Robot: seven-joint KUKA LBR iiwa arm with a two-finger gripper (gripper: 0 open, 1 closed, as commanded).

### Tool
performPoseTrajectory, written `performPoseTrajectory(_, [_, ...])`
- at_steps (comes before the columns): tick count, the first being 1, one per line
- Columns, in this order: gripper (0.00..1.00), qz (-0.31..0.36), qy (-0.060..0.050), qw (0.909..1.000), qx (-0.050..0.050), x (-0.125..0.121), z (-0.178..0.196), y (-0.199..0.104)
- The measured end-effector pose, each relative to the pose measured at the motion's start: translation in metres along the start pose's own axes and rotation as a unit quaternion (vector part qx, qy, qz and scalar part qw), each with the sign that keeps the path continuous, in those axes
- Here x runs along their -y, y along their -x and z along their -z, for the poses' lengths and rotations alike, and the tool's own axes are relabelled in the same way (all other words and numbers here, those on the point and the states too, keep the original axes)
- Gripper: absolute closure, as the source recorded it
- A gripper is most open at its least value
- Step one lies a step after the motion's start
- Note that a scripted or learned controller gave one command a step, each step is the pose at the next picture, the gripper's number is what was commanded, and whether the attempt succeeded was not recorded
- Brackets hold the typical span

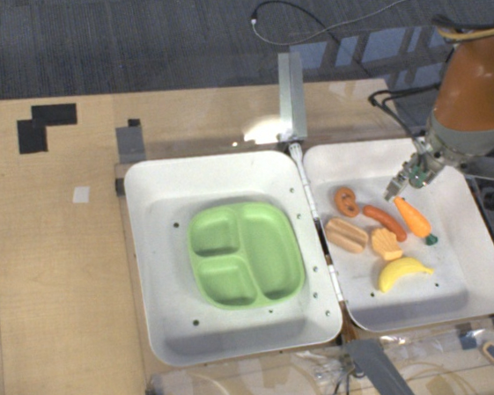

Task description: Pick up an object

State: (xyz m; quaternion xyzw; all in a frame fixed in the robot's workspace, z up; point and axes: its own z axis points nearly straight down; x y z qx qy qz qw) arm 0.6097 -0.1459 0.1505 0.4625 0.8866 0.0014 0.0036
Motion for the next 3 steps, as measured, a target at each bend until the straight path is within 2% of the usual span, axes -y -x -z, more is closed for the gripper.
performPoseTrajectory(1, [1.00,-0.135,0.001,0.9908,0.000,-0.040,-0.062,-0.022])
performPoseTrajectory(2, [1.00,-0.133,0.004,0.9911,0.002,-0.043,-0.049,-0.021])
performPoseTrajectory(3, [1.00,-0.182,0.000,0.9832,0.000,-0.064,0.049,-0.059])
